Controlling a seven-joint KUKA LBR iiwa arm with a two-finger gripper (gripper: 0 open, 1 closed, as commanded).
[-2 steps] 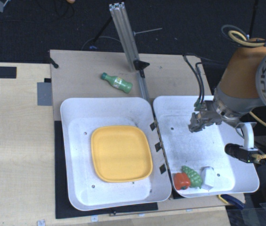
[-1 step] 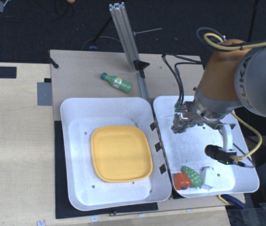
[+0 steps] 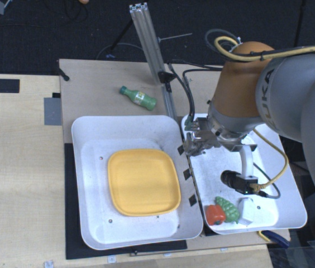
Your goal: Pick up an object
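A yellow square plate (image 3: 144,181) lies flat in the left bin (image 3: 85,149). At the front of the right bin (image 3: 291,205), a small red toy (image 3: 215,214) lies against a green knobbly toy (image 3: 228,208). A pale white piece (image 3: 247,211) lies just to their right. My gripper (image 3: 192,143) hangs low over the rims where the two bins meet, at the right bin's back left. It is well behind the red and green toys, and the wrist hides its tips.
A green bottle (image 3: 138,97) lies on the bench behind the left bin. An aluminium post (image 3: 151,41) slants up at the back. A black cylinder (image 3: 237,181) on a yellow cable hangs over the right bin. The arm's bulk (image 3: 269,94) covers that bin's back half.
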